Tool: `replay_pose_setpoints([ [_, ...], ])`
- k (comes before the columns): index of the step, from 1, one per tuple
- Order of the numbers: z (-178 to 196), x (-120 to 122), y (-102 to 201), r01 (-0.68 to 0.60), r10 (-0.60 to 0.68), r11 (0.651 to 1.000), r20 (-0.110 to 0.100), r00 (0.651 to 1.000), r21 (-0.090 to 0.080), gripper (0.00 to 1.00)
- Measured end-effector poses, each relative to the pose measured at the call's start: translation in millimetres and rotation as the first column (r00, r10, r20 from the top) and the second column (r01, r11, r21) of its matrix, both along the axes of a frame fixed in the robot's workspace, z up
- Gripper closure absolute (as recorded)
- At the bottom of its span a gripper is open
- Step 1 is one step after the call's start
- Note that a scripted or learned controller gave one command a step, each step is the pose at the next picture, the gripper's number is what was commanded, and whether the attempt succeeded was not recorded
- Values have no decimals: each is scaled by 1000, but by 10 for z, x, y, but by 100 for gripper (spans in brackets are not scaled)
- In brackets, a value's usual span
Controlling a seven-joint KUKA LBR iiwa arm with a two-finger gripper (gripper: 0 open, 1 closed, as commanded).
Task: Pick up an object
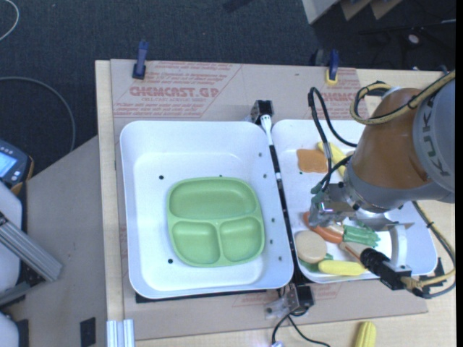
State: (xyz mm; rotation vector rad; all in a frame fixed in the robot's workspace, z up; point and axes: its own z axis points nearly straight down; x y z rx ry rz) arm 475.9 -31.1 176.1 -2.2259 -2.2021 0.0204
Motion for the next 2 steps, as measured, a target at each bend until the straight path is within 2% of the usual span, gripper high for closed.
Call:
replay_pose_setpoints([
  [1, 1028, 41, 767, -18, 18, 1000, 25, 1000, 3, 100],
  [2, 35, 297, 671, -9, 9, 1000, 8, 1000, 2, 100],
])
